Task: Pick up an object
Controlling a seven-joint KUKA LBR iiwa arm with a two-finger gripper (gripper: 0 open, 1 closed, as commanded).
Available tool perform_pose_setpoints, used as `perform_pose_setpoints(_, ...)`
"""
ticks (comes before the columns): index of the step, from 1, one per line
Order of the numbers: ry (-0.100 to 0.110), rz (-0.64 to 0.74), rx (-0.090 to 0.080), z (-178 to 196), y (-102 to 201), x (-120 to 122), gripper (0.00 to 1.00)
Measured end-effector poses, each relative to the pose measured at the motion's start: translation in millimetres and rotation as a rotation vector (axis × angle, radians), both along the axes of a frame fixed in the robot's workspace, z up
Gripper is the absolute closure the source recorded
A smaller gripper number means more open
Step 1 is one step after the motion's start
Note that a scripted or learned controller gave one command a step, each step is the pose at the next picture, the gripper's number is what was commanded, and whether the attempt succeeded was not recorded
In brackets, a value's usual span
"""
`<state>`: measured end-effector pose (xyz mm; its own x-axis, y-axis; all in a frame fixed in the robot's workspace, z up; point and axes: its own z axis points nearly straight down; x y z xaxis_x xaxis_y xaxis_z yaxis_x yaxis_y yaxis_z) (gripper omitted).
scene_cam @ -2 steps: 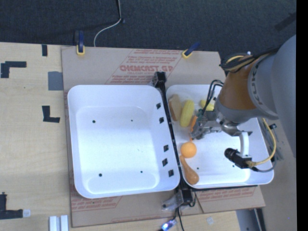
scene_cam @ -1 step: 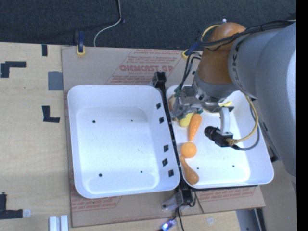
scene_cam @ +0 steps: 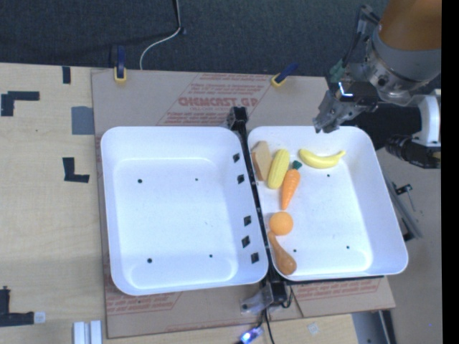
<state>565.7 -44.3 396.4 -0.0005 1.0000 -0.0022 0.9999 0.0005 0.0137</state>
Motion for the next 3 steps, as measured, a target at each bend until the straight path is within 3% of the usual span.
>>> perform_pose_setpoints(1,0.009,0.01,0.004,72,79,-11,1.0)
perform_pose_setpoints(2,0.012,0.014,0.005,135,186,-46,1.0)
perform_pose_setpoints(3,0.018,0.009,0.002,137,243,-83,1.0)
